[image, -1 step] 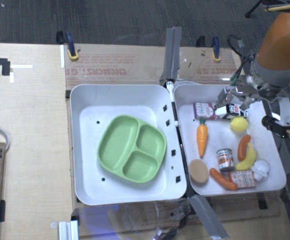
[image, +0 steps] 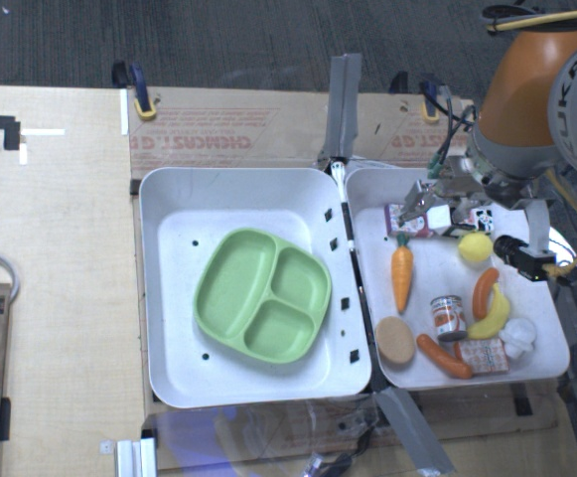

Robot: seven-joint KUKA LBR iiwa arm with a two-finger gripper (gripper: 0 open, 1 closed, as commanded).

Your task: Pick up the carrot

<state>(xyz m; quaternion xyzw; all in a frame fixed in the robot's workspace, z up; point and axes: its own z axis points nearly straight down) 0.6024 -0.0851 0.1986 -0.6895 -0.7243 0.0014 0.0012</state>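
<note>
Gripper [image: 419, 203], fingers seemingly spread and holding nothing, is hovering near the right bin's [image: 558, 356] back edge just behind the carrot [image: 401, 276], risking closing on the neighbouring packet [image: 414, 222] if descending there.

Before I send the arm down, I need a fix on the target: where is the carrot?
The carrot lies in the right bin, near its left wall, above the round cookie.

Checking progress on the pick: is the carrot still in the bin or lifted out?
Still in. The carrot lies flat on the floor of the right bin, leafy end pointing toward the gripper above it.
</note>
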